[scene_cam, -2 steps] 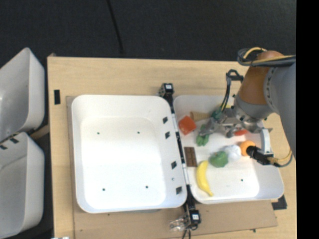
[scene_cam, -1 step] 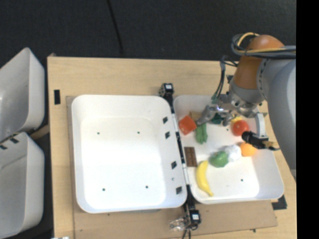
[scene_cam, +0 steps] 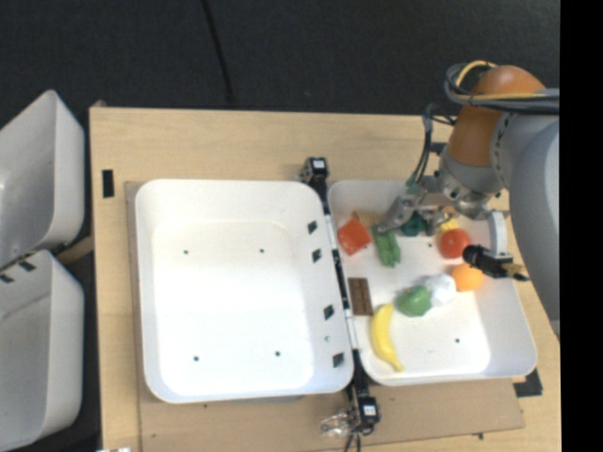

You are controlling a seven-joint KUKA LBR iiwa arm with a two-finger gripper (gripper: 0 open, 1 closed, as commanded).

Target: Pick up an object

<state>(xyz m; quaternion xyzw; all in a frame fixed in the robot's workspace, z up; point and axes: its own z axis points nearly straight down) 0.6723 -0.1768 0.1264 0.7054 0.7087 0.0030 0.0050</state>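
The gripper point(scene_cam: 412, 217) hangs low in the right bin point(scene_cam: 471, 361), just above the green object point(scene_cam: 387, 249) — approach step. Finger state: cannot tell. Next move — descend, close, lift straight up.

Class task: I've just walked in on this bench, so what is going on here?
A grey robot arm with an orange band reaches in from the right, its gripper low over the right bin. That bin holds small toys: a banana, a green piece just below the gripper, an orange-red block, a red ball and others. Nothing is visibly lifted yet. The left bin sits alongside.
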